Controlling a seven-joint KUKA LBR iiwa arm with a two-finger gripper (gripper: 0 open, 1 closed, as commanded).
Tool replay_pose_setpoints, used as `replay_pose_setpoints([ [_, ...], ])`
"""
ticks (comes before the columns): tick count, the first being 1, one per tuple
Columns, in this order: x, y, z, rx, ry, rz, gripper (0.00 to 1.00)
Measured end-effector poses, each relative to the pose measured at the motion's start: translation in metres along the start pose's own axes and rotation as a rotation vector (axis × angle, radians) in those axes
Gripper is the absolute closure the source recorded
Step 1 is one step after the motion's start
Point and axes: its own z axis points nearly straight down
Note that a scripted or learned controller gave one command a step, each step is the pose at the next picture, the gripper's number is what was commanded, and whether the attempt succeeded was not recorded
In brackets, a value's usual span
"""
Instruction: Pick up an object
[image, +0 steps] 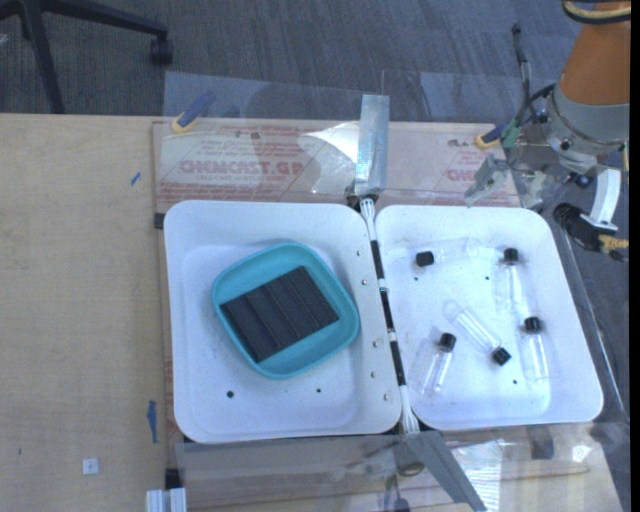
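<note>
The right bin (570, 395) holds several clear vials with black caps: one upright-looking vial (511, 280) near the far right, another vial (534, 350) at the right wall, a third vial (437, 362) toward the left, and a slanted vial (478, 334) in the middle. A small black cap (424, 258) lies loose near the far left corner. My gripper (507, 186) hangs over the far rim of the right bin, behind the vials and apart from them. It is open, with nothing between its fingers.
The left bin (190, 400) carries a teal square dish (232, 285) with a black ribbed block (280, 312) in it. A clear plastic sheet and a metal bracket (372, 145) stand behind the bins. Cables hang by the arm at the right.
</note>
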Motion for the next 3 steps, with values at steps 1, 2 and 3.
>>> replay_pose_setpoints([
  [1,-0.007,-0.036,0.160,0.000,0.000,0.026,0.00],
  [2,-0.021,-0.144,0.109,0.000,0.001,-0.089,0.00],
  [3,-0.055,-0.132,0.172,-0.002,0.000,-0.214,0.00],
])
